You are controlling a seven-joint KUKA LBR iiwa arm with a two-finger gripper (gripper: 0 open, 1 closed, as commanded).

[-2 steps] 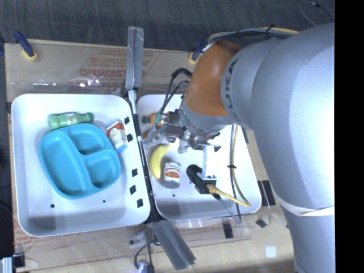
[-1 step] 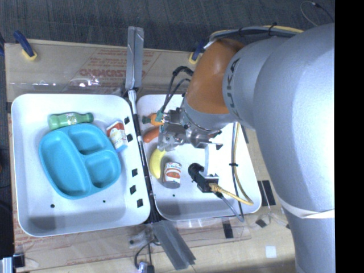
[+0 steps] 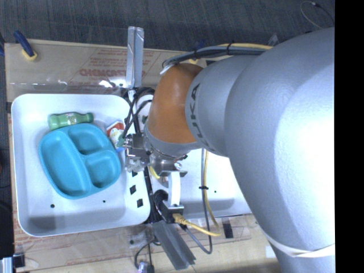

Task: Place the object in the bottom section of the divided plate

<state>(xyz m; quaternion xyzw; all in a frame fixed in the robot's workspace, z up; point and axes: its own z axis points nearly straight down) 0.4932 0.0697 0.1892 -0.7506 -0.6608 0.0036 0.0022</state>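
Three sections make up the blue plate (image 3: 79, 160), and all of them look bare, so by my reading nothing has yet been set down in the bottom one and the main part of the task is left to do. That plate lies in the left bin (image 3: 28, 209), roughly in its middle. Just beyond the plate's far rim rests a green bottle (image 3: 69, 119), lying on its side and touching or nearly touching the rim. At the plate's far right corner, just beside it, sits a small red and white thing (image 3: 116, 131), partly hidden by cables and the arm's wrist; it is too small and covered to name with any certainty. Which of these two is meant as the object I cannot tell from here, though both are outside the plate. The arm (image 3: 267, 135) fills the space to the right of the plate, its orange band (image 3: 170, 110) above the wrist, and the gripper (image 3: 135, 155) hangs just off the plate's right edge, over the strip where the two bins meet. Whether it is spread, pressed together, or pinching anything I cannot tell, as its tip is buried in brackets and wires.
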